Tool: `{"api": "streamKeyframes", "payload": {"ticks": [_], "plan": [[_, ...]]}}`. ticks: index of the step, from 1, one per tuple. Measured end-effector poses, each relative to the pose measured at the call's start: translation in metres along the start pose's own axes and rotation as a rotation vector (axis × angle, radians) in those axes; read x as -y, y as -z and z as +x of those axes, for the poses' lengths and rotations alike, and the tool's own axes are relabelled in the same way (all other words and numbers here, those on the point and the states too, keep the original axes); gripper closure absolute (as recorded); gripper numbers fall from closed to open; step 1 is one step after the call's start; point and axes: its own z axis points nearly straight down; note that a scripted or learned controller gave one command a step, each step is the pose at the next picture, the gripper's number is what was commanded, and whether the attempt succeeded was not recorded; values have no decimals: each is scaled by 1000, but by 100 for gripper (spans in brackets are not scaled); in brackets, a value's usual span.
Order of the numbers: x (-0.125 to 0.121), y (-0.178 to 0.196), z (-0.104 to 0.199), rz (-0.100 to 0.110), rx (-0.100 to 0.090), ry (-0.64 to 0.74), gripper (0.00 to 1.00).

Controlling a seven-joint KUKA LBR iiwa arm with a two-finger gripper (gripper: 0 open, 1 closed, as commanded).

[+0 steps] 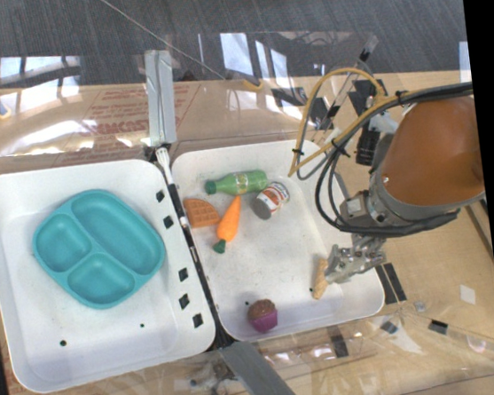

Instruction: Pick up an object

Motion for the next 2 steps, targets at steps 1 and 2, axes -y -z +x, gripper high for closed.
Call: {"api": "streamKeyframes", "payload": {"ticks": [1,2], "plan": [[1,3,5,4,0,250,100],[0,-9,5,-1,0,417,100]]}}
